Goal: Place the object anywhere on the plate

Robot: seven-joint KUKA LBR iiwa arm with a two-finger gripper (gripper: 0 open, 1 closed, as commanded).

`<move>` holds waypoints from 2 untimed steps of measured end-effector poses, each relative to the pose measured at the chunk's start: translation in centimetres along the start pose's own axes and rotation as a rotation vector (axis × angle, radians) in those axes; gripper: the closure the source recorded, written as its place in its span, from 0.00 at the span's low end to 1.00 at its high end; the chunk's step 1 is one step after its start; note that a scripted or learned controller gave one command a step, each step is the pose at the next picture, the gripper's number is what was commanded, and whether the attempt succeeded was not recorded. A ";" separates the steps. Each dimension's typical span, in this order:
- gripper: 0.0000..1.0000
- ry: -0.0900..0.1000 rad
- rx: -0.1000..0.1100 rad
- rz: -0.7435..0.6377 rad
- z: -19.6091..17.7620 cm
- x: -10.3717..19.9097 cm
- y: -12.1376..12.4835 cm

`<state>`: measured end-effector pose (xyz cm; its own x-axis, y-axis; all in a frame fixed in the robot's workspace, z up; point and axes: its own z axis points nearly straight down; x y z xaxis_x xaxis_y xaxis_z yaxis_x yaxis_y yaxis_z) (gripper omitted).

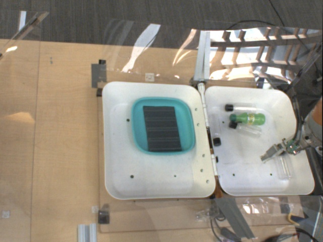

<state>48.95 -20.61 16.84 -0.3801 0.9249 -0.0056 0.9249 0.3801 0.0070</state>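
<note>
Green bottle [247, 119] lying on its side in the right bin [262, 185], at about 11 o'clock from the gripper [276, 153], apart from it. Fingers spread, gripping nothing. Teal plate [139, 120] with dark mat [162, 128] in the left bin [151, 185], at 9 o'clock.

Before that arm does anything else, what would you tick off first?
1. Object to move located: green bottle lies on its side in the right bin. Ok.
2. Bottle held by the tool: no, it lies apart from it. Not ok.
3. Tool's fingers ready: cannot tell.
4. Plate found in the left bin: ok.
5. Room on the plate: a dark ridged pad covers its middle. Cannot tell.
</note>
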 end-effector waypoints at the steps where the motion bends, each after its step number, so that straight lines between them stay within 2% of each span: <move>1: 0.00 0.003 0.003 -0.075 6.6 0.1 -0.1; 2: 0.00 -0.011 -0.006 -0.116 7.5 0.5 0.4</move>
<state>49.16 -19.99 9.39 -0.4847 0.8745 -0.0172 0.8745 0.4849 0.0115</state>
